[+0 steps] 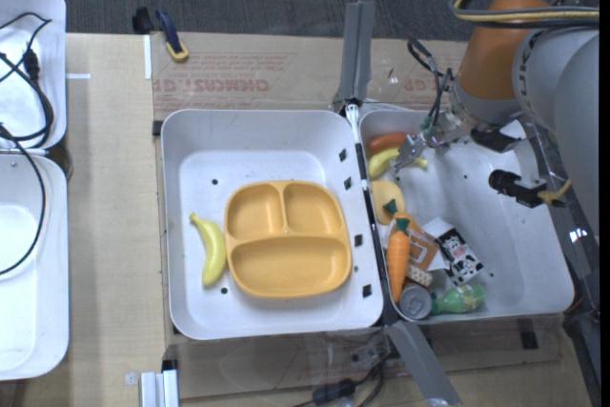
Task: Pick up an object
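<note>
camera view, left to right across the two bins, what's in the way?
banana → yellow divided plate → toy carrot → playing-card box → pincer sits farther back, above the right bin.

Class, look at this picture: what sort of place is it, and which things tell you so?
Probably a robotics lab bench for grasping trials: a grey arm reaches over two white bins, holding toy food like a banana and carrot.

We cannot tell how the jaws stand; they blur against the red and yellow items [385,153] at the right bin's [534,295] far left corner. The arm [562,62] is cut off at the right edge.
</note>
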Controlling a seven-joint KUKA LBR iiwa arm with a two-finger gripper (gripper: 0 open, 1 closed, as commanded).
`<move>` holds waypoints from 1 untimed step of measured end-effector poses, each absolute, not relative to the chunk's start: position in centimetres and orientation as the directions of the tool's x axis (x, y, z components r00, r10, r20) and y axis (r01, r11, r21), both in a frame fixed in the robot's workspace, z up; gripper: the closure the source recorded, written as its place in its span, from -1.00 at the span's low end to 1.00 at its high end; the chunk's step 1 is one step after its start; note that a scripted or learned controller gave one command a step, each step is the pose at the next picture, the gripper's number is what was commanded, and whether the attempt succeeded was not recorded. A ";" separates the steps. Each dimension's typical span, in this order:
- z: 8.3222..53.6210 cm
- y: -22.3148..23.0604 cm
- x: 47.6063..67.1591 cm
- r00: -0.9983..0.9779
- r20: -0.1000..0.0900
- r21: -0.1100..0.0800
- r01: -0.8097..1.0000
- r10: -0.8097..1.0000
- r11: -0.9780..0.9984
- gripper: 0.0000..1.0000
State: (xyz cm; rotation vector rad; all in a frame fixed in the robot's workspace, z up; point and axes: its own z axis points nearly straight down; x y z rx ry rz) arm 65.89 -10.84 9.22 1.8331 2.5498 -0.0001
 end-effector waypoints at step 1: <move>9.3 -14.0 63.7 -0.329 -0.002 0.001 0.945 0.945 0.329 -1.00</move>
